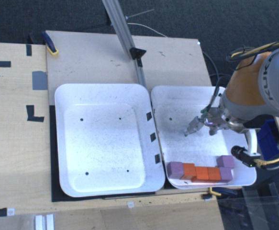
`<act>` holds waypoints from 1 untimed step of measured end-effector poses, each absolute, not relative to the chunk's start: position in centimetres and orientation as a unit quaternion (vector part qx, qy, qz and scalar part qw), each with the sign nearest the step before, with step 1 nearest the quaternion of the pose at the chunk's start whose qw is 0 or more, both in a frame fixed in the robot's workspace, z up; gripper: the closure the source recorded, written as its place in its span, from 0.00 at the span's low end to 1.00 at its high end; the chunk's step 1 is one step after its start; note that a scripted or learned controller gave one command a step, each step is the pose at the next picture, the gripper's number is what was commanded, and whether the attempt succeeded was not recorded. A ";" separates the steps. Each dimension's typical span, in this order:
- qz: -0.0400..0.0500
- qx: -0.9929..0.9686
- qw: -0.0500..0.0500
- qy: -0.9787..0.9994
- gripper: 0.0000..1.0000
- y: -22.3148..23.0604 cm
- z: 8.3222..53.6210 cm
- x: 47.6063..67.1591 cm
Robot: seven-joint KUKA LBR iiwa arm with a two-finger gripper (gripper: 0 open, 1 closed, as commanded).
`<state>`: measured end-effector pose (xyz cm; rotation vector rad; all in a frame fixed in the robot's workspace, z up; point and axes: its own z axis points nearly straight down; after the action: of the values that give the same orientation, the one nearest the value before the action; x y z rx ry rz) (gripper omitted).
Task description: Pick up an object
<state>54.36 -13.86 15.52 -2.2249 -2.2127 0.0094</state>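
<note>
Nearest, purple and orange blocks (201, 172) line the right bin's (177, 99) front wall. Beyond them my end effector (196, 126) hovers over that bin's bare floor; whether it is open, I cannot tell.

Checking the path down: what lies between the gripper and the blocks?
In the camera view, bare white bin floor separates the gripper from the row of blocks.

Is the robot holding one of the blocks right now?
No. The pincer hangs over the right bin with nothing between its fingers. The purple and orange blocks lie by the bin's near edge.
</note>
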 end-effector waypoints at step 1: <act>-0.001 -0.705 0.000 -0.709 0.00 -10.3 17.5 58.0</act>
<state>57.97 -10.34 17.53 -2.2160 -2.2280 -0.0026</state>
